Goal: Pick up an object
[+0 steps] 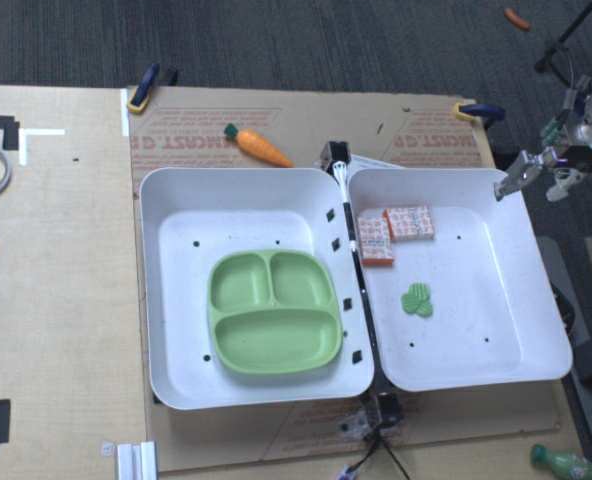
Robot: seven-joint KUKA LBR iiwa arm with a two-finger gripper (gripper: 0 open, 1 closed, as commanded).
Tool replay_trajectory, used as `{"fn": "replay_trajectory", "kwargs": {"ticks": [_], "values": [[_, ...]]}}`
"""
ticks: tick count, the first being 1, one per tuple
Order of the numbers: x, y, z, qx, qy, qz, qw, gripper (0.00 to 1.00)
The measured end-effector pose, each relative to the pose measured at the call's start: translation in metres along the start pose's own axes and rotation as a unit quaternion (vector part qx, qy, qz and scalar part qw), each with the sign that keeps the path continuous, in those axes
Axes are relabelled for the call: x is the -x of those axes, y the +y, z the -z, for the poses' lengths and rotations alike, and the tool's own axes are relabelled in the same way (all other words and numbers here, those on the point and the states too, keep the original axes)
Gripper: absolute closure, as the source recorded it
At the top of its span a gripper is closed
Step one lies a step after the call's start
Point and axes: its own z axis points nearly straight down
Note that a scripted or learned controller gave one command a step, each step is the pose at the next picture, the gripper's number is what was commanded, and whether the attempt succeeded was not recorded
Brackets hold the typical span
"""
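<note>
My two-finger gripper hung open beside the right white bin, which held two small printed cartons and one green leafy toy.

Right bin floor largely open for access; two boxes crowd its upper-left corner, small green piece sits mid-floor.

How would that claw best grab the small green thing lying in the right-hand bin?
Probably straight down from above, closing on the two opposite edges of the green piece. It lies low on the floor of the right bin, well apart from the two small boxes and the walls, so there is room around it. Its lumpy outline suggests gripping across the narrower middle.
</note>
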Motion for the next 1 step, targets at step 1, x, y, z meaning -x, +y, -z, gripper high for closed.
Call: {"fn": "replay_trajectory", "kwargs": {"ticks": [1], "values": [[-0.0715,0.0316,-0.1170,0.000,0.000,-0.034,0.9994,0.00]]}}
